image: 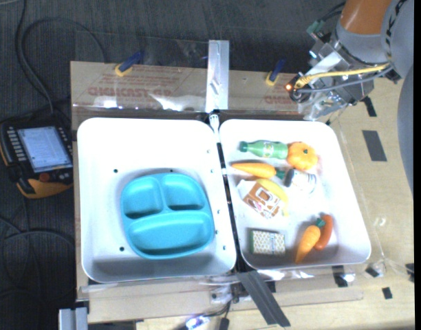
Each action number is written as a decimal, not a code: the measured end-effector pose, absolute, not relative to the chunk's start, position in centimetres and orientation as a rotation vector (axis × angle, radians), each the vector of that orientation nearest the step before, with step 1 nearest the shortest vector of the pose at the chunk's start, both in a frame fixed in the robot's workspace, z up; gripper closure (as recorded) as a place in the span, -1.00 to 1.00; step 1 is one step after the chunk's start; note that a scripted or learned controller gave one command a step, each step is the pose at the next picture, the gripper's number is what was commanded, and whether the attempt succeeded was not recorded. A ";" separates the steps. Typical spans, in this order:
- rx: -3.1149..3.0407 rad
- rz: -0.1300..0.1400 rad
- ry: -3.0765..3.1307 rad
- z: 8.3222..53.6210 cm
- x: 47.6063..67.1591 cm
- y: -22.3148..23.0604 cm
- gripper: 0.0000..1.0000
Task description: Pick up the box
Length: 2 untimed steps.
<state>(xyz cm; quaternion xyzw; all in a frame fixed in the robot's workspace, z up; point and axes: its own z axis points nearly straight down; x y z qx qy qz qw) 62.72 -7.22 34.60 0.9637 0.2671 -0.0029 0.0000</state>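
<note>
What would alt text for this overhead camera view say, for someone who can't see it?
A robot arm's gripper hovers beyond the far edge of the right bin, which holds a small box, carrots, a green bottle and other toy food. The left bin holds a blue divided tray.

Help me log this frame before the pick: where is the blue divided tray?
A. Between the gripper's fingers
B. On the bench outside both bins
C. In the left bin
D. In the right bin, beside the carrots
C: the blue divided tray lies alone in the left bin, apart from the food items.
</note>
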 end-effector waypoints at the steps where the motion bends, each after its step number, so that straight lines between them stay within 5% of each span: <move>1: 3.025 -0.016 0.841 35.4 62.7 -7.2 1.00; 2: 3.022 -0.024 0.844 36.3 62.7 -7.2 1.00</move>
